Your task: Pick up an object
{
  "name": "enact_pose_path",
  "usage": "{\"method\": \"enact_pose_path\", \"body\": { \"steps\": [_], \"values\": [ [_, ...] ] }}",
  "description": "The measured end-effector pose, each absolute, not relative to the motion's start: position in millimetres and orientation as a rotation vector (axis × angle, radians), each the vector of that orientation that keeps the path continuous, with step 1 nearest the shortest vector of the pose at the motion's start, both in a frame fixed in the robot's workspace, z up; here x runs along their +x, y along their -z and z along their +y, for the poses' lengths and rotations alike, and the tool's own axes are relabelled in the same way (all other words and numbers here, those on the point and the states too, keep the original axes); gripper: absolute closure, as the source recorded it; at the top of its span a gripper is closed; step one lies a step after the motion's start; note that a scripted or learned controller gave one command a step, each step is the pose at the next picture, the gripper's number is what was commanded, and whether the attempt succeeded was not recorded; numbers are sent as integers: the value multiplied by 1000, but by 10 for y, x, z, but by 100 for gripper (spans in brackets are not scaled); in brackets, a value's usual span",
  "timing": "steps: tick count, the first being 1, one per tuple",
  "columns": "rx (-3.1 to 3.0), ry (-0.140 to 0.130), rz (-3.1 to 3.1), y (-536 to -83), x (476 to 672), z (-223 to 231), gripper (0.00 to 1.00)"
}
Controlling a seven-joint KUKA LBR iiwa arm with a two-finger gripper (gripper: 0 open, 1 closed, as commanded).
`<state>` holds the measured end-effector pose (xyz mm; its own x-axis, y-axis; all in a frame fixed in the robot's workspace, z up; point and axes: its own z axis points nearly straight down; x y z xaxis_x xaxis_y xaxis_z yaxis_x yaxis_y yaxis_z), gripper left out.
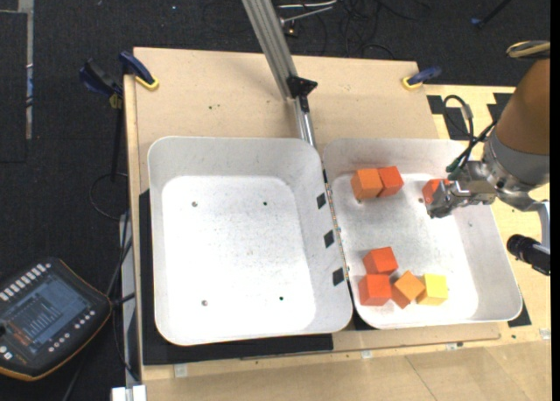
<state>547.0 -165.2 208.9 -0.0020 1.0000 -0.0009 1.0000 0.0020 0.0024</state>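
Observation:
Several small blocks lie in the right bin (pixel 490 250). An orange pair (pixel 377 183) sits side by side near its far left. Toward the front, a red block (pixel 380 260) sits behind another red block (pixel 374 289), an orange block (pixel 408 288) and a yellow block (pixel 435 287). My gripper (pixel 440 200) hangs over the bin's far right part. A small red block (pixel 431 189) shows right at its tip on the left side, partly hidden by the gripper body. Whether that block is gripped or just lies beside the tip is unclear.
The left bin (pixel 232 233) lies beside the right one, their rims meeting at mid-bench. A slanted metal pole (pixel 271 31) comes down from the top to the bins' far edge. A teach pendant (pixel 44 312) lies at the lower left, off the bench.

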Motion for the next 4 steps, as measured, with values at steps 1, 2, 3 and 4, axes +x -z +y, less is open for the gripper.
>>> {"method": "enact_pose_path", "body": {
  "steps": [1, 2, 3, 4],
  "values": [
    [2212, -3, 2233, -2098, 5496, -1014, 100],
    [2213, -3, 2233, -2066, 5597, -445, 100],
    [2213, -2, 2233, -2038, 5640, 98, 100],
    [2212, -5, 2232, -2253, 5629, 666, 100]
  ]
}}
